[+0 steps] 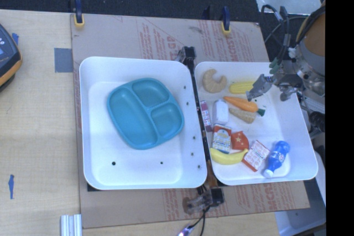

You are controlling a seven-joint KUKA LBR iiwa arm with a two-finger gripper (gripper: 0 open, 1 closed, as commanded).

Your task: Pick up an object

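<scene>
My gripper (272, 90) hangs over the upper right part of the right bin (301, 135), open, with nothing between its fingers. Its left finger (258, 88) is just right of a yellow corn piece (241, 87) and above an orange carrot (241, 103). Also in this bin lie a tan ring-shaped pastry (213, 81), a white bottle (221, 111), a beige wedge (242, 115), a red-and-white carton (222, 138), a banana (227, 157), a red box (256, 155) and a blue bottle (276, 158).
The left bin (94, 135) holds a blue divided plate (145, 112). A thin red packet (205, 115) lies against the right bin's left wall. Clamps (225, 19) pin the cardboard under both bins. Cables and the arm's body stand at the right edge.
</scene>
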